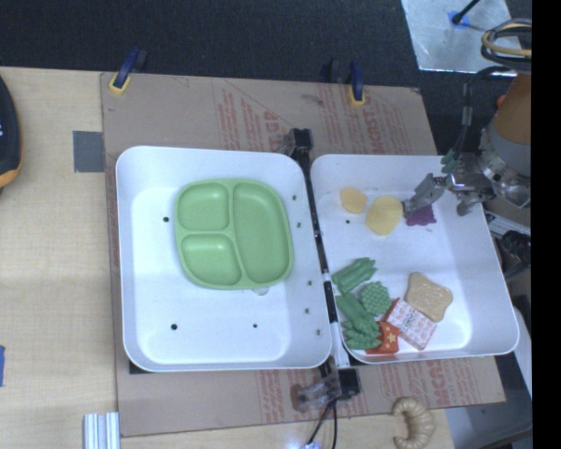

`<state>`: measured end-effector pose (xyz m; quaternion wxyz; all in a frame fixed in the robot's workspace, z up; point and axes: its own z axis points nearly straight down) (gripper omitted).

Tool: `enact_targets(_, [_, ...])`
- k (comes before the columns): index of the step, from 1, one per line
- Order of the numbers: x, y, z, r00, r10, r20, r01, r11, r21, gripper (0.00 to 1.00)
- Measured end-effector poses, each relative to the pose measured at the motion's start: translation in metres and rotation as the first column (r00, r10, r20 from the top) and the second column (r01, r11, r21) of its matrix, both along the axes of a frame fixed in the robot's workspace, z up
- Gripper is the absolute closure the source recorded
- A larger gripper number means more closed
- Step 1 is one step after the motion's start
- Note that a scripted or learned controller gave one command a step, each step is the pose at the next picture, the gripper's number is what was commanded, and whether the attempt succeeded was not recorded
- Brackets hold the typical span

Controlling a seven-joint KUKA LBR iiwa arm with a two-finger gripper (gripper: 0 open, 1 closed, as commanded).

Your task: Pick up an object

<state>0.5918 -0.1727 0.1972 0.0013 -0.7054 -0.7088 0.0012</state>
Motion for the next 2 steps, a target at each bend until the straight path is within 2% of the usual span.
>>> enact_targets(1, [0.044, -0.038, -0.079, 1.0, 0.001, -0.001, -0.001, 1.0, -0.003, 0.0])
enact_targets(2, [0.06, -0.038, -0.106, 1.0, 0.002, 0.001, -0.002, 1.0, -0.001, 0.0])
